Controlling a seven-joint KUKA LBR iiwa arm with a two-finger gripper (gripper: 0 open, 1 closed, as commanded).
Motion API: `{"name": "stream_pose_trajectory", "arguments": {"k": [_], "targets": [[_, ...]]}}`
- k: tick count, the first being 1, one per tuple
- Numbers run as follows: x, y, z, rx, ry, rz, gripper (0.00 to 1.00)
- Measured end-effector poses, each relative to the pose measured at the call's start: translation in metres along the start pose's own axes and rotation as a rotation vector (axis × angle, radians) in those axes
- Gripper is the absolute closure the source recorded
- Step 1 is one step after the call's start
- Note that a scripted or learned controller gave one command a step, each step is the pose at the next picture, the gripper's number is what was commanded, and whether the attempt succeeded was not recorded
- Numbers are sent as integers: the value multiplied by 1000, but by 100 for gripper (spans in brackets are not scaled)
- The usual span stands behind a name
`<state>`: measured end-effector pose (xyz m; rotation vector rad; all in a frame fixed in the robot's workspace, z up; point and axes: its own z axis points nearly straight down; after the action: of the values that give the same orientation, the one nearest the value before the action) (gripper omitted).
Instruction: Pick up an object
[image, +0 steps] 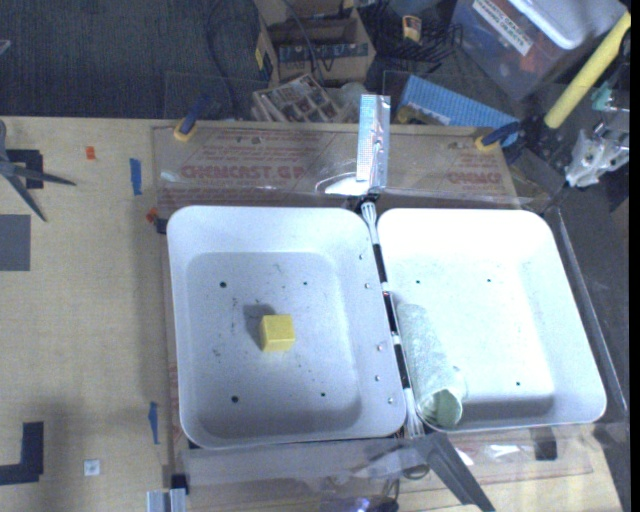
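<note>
Evidently the approach is pending; the gripper (597, 158) is hanging beyond the bins, its spread untellable; reaching the small yellow block (278, 332) is needing a descent.

Small yellow block (277, 332), cube-like, sits flat on floor of left bin (200, 250), near its middle, well apart from walls. Pale green roll (428, 365), speckled, lies on its side in right bin (560, 300), along left wall, round end toward near corner.
</note>
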<state>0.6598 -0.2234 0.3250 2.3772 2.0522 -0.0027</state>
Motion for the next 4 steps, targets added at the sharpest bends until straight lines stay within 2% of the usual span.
{"name": "stream_pose_trajectory", "arguments": {"k": [1, 2, 3, 4], "targets": [[8, 7, 26, 5, 2, -79, 100], [7, 8, 32, 4, 2, -174, 100], [3, 9, -45, -4, -1, -422, 100], [3, 9, -4, 1, 2, -533, 100]]}}
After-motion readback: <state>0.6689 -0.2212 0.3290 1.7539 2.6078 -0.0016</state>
